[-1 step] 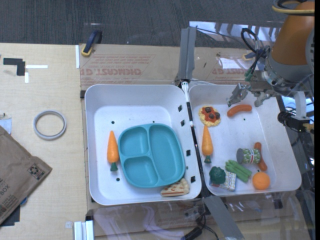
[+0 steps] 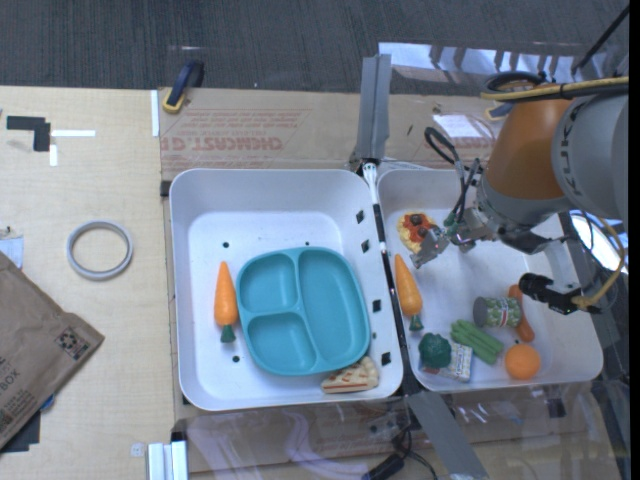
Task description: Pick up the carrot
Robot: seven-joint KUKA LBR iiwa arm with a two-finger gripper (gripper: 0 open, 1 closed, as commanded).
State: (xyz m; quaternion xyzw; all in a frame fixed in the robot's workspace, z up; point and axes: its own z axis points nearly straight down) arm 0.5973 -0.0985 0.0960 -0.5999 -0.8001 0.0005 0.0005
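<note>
Two toy carrots are in view. One carrot (image 2: 225,293) lies upright along the left side of the left bin (image 2: 190,268), beside the teal plate. The other carrot (image 2: 406,284) lies against the left wall of the right bin (image 2: 590,373), its green top pointing toward the front. My gripper (image 2: 432,246) hangs over the back left of the right bin, just up and to the right of that second carrot and next to a small pizza toy (image 2: 412,228). Nothing shows in the gripper.
A teal divided plate (image 2: 300,308) fills the middle of the left bin, with a pizza slice (image 2: 352,376) at its front edge. The right bin also holds broccoli (image 2: 434,350), a green vegetable (image 2: 478,340), a can (image 2: 497,313) and an orange (image 2: 522,361). A tape roll (image 2: 100,248) lies on the bench at left.
</note>
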